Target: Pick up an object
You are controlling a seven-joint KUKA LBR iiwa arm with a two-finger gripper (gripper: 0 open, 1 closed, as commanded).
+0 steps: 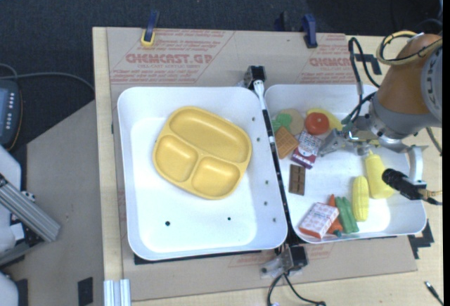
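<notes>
The right bin (394, 224) holds several small items: a red tomato (318, 122), a green piece (283, 119), an orange cracker (285, 142), a red-and-white packet (306, 150), a brown bar (297, 179), a corn cob (360, 198), a yellow fruit (375, 175), a green pod (346, 214) and a red-and-white box (318, 219). My gripper (330, 143) reaches in from the right and sits low in the bin. Its tip is just right of the packet and below the tomato. Nothing visibly hangs from it.
A yellow divided plate (202, 152) lies in the left bin (140, 213). The ridge where the two bins meet (275, 164) runs down the middle. Clamps (148, 36) sit at the bench's far edge. Cables loop beside the arm's orange band (408, 79).
</notes>
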